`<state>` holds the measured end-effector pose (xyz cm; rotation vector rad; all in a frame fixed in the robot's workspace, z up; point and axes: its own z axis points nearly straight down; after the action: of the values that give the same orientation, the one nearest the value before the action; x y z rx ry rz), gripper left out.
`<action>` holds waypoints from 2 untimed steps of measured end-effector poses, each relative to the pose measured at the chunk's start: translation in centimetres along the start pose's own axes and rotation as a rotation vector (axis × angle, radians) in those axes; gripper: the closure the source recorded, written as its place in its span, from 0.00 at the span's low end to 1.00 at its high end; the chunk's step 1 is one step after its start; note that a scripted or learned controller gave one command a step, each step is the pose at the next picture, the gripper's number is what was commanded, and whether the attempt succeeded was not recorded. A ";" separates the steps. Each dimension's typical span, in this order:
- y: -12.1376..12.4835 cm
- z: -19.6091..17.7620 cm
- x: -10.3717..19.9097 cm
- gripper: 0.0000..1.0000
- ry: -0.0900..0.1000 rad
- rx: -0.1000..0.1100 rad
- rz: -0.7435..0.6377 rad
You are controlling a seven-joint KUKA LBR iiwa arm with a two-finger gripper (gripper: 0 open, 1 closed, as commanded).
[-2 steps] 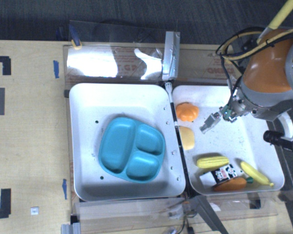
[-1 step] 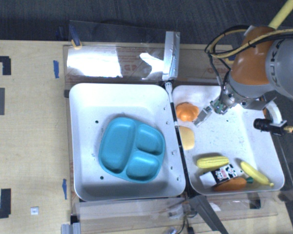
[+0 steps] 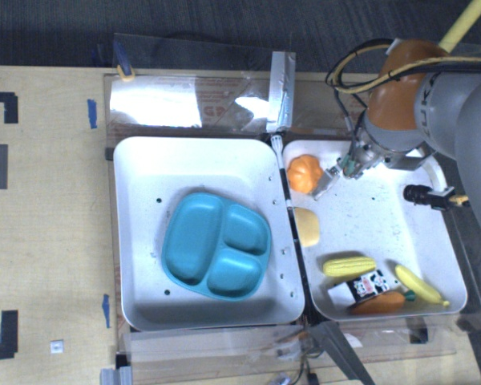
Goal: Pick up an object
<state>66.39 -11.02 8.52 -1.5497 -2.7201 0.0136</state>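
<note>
My gripper (image 3: pixel 333 175) hangs low over the back left corner of the right bin (image 3: pixel 381 215). It sits just to the right of a small orange pumpkin-like fruit (image 3: pixel 303 172), close to it or touching it; I cannot tell which. Nothing is visibly held. A pale yellow rounded piece (image 3: pixel 307 226) lies against the bin's left wall, in front of the orange fruit. Along the front of the bin lie a yellow corn cob (image 3: pixel 349 265), a banana (image 3: pixel 421 285), an orange carrot-like piece (image 3: pixel 377 302) and a small black-and-white box (image 3: pixel 370 284).
The left bin (image 3: pixel 132 215) holds a blue divided plate (image 3: pixel 216 245). A clear plastic sheet and metal bracket (image 3: pixel 282 91) stand behind the bins. The arm's grey body and cables (image 3: pixel 441 111) cover the right bin's back right corner; a black fitting (image 3: pixel 421 192) juts over the right wall.
</note>
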 end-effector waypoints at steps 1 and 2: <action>0.4 -1.4 -0.1 1.00 -0.011 -0.015 -0.003; -6.6 -10.1 10.7 1.00 -0.009 -0.016 -0.226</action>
<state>55.42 -5.16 18.76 -1.2391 -2.8910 -0.0040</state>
